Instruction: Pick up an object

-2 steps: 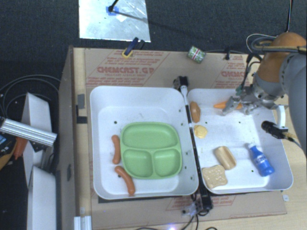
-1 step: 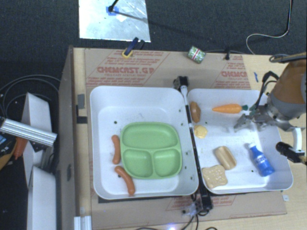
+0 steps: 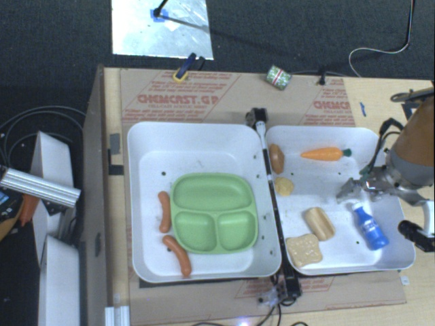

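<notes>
Over the right-hand bin [image 3: 391, 253], my tool [image 3: 353, 190] hangs low near the bin's far-right side, with nothing yet lifted from the worktop [image 3: 204, 97]. The pick is, as I judge it, at its start: every candidate lies loose on the bin floor. A blue bottle [image 3: 370, 227] rests just beside and below my tool, tilted with its cap toward me; an orange carrot [image 3: 324, 154] lies along the back of the bin, well apart. A bread roll [image 3: 318, 223] and a slice of toast [image 3: 304, 249] sit near the front, and a small brown item [image 3: 276, 158] and a pale yellow piece [image 3: 284, 186] hug the divider side.

In the left-hand bin [image 3: 146, 182], a green divided plate [image 3: 214, 212] lies flat with two sausages [image 3: 164, 212] beside it.

My arm [image 3: 414, 151] enters from the right, wrist bent down and inward, the tool's grey tips pointing toward the bin's middle. I cannot tell whether my tool is released or clenched; nothing shows between its tips. Descent, closure and lift all appear left to do.
</notes>
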{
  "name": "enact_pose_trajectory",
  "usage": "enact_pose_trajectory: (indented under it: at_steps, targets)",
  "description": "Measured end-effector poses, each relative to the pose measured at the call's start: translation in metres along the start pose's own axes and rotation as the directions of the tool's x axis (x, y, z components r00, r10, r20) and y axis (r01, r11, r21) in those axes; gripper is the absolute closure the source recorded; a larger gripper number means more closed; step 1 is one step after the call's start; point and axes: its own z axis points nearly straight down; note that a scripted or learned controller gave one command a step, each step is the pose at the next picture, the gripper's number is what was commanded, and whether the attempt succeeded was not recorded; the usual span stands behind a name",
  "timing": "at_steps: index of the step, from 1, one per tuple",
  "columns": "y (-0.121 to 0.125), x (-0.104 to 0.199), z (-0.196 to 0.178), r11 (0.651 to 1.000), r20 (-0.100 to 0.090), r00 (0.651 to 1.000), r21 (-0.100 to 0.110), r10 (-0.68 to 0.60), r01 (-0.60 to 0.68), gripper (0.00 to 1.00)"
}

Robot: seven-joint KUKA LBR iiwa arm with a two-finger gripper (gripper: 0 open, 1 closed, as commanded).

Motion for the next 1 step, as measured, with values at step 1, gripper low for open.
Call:
enact_pose_trajectory:
  at_steps: [1]
  targets:
    - [-0.0181,0.0003,0.0249,1.0,0.0,1.0,0.0,0.0,0.0,0.0]
